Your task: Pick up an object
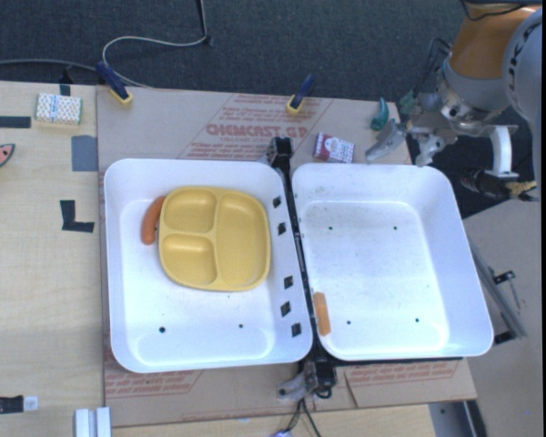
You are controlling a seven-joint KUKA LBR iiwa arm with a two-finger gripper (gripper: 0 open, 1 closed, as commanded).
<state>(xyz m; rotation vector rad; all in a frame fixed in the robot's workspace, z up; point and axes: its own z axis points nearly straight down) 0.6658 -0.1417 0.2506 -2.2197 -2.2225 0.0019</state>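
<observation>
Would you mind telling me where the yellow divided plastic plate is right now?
The yellow divided plastic plate lies in the left white bin, toward its upper middle, with a small orange sausage-shaped piece tucked against its left edge.

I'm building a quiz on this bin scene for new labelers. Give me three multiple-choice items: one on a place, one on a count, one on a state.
1. Where does the yellow plate lie?
A. in the left bin
B. in the right bin
C. on the bench outside both bins

2. How many compartments does the plate have?
A. one
B. three
C. five

3. How does the gripper stand?
A. low inside the left bin
B. pressed onto the plate
C. above the far rim of the right bin, with nothing between its fingers

Key:
1 A: the plate rests on the left bin's floor, beside an orange piece.
2 B: two ridges split it into three wells.
3 C: it hangs at the right bin's back edge, far from the plate.
</observation>
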